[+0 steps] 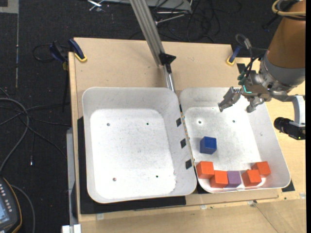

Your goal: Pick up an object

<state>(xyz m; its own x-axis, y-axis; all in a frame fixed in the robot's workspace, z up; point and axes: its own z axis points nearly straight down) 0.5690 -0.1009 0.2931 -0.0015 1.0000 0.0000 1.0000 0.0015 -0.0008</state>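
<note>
A blue cube (208, 144) sits alone near the middle of the right bin (272, 140). Along that bin's front wall lies a row of blocks: an orange one (205, 169), another orange one (220, 178), a purple one (234, 178), and two more orange ones (251, 177) (263, 168). My gripper (239, 101) hangs over the back part of the right bin, open, with its two fingers spread and nothing between them. It is well behind and to the right of the blue cube.
The left bin (92, 144) lies beside the right one, sharing a middle rim. A slanted metal pole (148, 25) crosses the back of the bench. Clamps (77, 51) (235, 55) sit at the bench's back corners.
</note>
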